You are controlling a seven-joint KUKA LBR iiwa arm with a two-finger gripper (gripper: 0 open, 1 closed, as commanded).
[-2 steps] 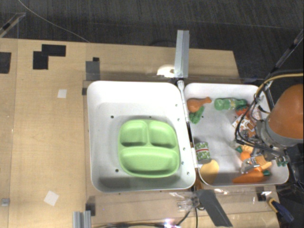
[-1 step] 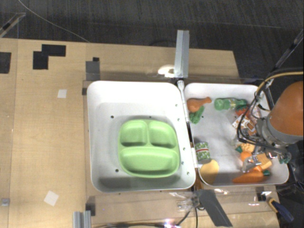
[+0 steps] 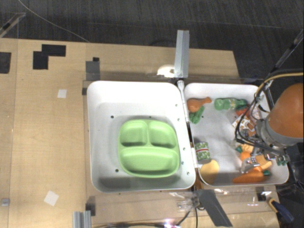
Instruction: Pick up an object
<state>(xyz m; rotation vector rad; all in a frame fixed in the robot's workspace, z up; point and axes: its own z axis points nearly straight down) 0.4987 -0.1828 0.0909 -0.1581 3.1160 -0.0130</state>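
Note:
My gripper (image 3: 251,159) is low over the right side of the right bin (image 3: 223,88), under the arm's orange band (image 3: 289,112). It sits among small orange and white toy pieces (image 3: 260,165), and cables hide its tip. An orange carrot (image 3: 248,178) lies just in front of it. Further left in the bin are a green-labelled can (image 3: 202,151) and a tan toy piece (image 3: 210,167). At the bin's back lie an orange drumstick (image 3: 197,102), a dark green piece (image 3: 195,114) and a green bottle (image 3: 230,103).
The left bin (image 3: 99,127) holds a green divided plate (image 3: 148,147). A grey metal post (image 3: 182,53) stands behind the wall between the bins. Wooden bench top (image 3: 42,137) stretches away to the left.

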